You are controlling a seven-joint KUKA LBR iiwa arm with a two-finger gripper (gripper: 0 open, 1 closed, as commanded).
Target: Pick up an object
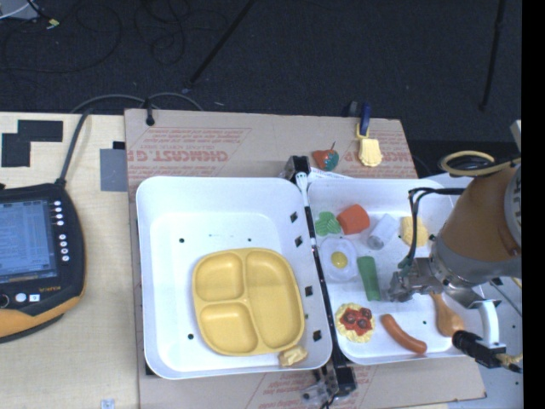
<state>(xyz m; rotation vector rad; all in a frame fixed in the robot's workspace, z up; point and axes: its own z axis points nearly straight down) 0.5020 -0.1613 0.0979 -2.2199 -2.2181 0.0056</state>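
Observation:
The right white bin [385,196] holds several toy foods. Among them are a green stick [368,278], a fried egg [339,259], an orange-red piece [353,220], a green leafy piece [327,224], a clear cup [381,231], a yellow piece [415,231], a small round pizza [355,322], a red sausage [403,334] and a brown drumstick [447,313]. My gripper [407,283] is low in this bin, just right of the green stick and above the sausage. Its dark body hides what lies under it. The orange-banded wrist [481,220] leans in from the right.
The left white bin [162,228] carries a yellow divided plate [247,301], and a small yellow piece [292,356] sits at its front right corner. Behind the bins on the cardboard lie a red-green toy [324,158] and a yellow brush [369,150]. A teach pendant [30,245] rests at far left.

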